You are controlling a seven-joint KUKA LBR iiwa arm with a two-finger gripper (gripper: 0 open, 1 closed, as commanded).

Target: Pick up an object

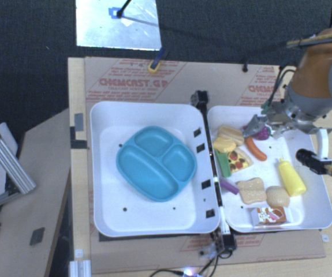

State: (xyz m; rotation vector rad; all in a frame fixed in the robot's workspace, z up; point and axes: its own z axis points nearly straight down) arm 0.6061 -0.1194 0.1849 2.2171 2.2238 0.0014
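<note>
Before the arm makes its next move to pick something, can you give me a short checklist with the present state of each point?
1. Gripper is over the right bin: ok.
2. Object directly under it, the purple toy: ok.
3. Purple toy is free of neighbours: not ok, the orange sausage lies right beside it.
4. An object is already held: cannot tell.
5. Blue tray sits apart, in the left bin: ok.
</note>
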